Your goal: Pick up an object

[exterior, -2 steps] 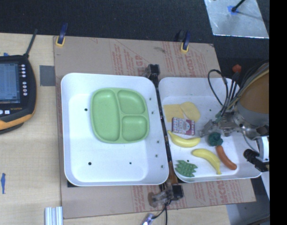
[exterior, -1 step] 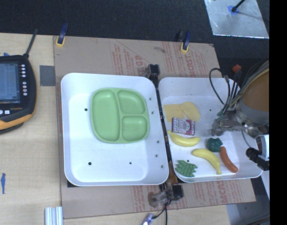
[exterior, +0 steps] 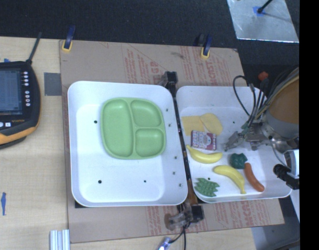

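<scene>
The right bin (exterior: 222, 95) holds several toy foods: pale yellow slices (exterior: 201, 123), a small red and white packet (exterior: 203, 139), two bananas (exterior: 204, 156) (exterior: 230, 175), a dark green broccoli piece (exterior: 237, 160), an orange carrot-like stick (exterior: 254, 177) and a green leafy piece (exterior: 206, 186). My gripper (exterior: 247, 140) hovers over the right side of this bin, just above the broccoli piece. Its fingers look spread and open, with nothing between them. Cables loop above the wrist and the arm's orange band (exterior: 287, 105) sits at the right.
The left bin (exterior: 84, 155) carries a light green divided plate (exterior: 133, 127). A tablet-like controller (exterior: 11, 103) lies on the bench at far left. Clamps (exterior: 205, 46) hold the cardboard sheet under both bins.
</scene>
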Robot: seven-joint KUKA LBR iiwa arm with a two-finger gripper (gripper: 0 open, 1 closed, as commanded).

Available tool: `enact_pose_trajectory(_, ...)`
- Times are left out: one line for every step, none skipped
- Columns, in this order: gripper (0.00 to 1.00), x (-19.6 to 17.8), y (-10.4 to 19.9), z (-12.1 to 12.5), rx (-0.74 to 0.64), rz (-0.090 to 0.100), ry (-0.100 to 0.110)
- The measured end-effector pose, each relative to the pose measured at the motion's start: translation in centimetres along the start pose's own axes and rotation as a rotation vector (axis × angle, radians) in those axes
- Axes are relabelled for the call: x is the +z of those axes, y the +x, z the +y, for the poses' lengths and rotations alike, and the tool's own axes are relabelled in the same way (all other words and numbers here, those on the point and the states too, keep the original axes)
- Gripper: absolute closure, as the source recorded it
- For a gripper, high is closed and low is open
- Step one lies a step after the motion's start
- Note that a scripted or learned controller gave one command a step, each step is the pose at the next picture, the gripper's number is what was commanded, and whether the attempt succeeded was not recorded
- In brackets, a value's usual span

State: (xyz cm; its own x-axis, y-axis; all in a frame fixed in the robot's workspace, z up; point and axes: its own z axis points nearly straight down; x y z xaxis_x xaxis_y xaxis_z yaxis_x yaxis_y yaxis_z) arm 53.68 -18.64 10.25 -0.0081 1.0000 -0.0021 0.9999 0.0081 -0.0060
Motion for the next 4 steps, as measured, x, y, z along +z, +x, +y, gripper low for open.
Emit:
enact_pose_trajectory(0.00, 0.9, 2.5, -4.4, 0.003, 0.003, -0.001)
enact_pose_trajectory(1.00, -0.1, 2.4, -4.4, 0.000, 0.001, 0.000)
enact_pose_trajectory(1.00, -10.3, 8.7, -3.0, 0.003, 0.003, -0.004)
enact_pose_trajectory(1.00, -12.2, 13.1, 4.8, 0.004, 0.003, -0.003)
